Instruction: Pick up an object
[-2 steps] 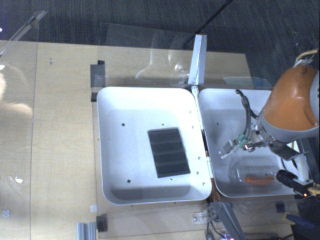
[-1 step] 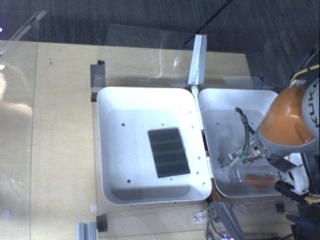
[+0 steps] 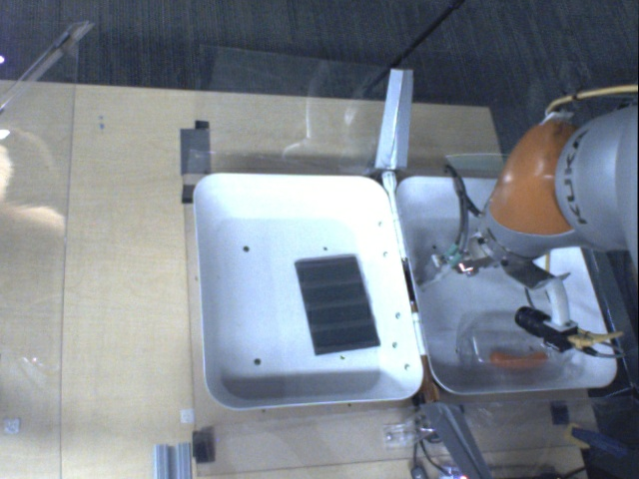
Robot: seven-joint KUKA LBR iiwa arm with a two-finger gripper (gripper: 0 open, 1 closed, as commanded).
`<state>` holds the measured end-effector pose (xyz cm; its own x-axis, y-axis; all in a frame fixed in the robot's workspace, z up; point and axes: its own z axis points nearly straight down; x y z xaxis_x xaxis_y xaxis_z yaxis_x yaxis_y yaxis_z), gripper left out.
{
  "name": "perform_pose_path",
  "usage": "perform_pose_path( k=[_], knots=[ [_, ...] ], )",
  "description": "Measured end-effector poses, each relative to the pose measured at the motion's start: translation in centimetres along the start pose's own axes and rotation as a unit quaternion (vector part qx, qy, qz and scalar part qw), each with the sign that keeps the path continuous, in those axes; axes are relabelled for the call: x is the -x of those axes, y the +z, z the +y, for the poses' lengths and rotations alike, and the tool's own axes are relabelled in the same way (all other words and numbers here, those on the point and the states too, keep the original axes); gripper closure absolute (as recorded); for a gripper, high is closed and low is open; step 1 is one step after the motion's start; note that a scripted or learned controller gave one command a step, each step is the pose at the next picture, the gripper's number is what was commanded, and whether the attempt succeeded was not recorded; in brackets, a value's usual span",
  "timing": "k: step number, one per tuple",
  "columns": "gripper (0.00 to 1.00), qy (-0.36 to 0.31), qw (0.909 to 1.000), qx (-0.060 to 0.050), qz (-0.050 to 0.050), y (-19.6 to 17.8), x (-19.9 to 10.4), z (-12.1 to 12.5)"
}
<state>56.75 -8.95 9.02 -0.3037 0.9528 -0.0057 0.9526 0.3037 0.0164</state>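
Gripper (image 3: 454, 260) sits low over the right bin (image 3: 429, 218), near its left wall, below the arm's grey wrist and orange band (image 3: 529, 193). Metal parts and thin cables crowd the tip; whether it is open or closed cannot be told, and nothing can be seen held in it. Black letters run along the grey arm housing (image 3: 609, 183) at the right edge of the view, partly cut off, looks like "KU", rest not readable.

Just below and right of the gripper, apart from it, a clear plastic object (image 3: 499, 347) lies on the right bin floor near the front wall, with an orange piece (image 3: 517, 359) inside or under it; cannot tell which. A black connector with yellow wires (image 3: 559, 332) hangs off the arm just beside that object, at its right.

Left bin (image 3: 230, 267) holds one dark ribbed rectangular pad (image 3: 337, 304), flat, slightly tilted, about mid-floor toward the right wall. No label readable on it. Bins touch side by side along a shared edge. A grey metal bar (image 3: 395, 118) stands at the back where the bins meet. Both bins rest on a light wooden bench (image 3: 120, 267); dark carpet (image 3: 250, 8) behind.
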Motion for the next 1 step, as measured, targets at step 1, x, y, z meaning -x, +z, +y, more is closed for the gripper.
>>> perform_pose_path(
  k=[1],
  knots=[
    [0.00, 0.086, 0.9963, -0.005, 0.001, 0.10, 2.96, 4.44]
  ],
)
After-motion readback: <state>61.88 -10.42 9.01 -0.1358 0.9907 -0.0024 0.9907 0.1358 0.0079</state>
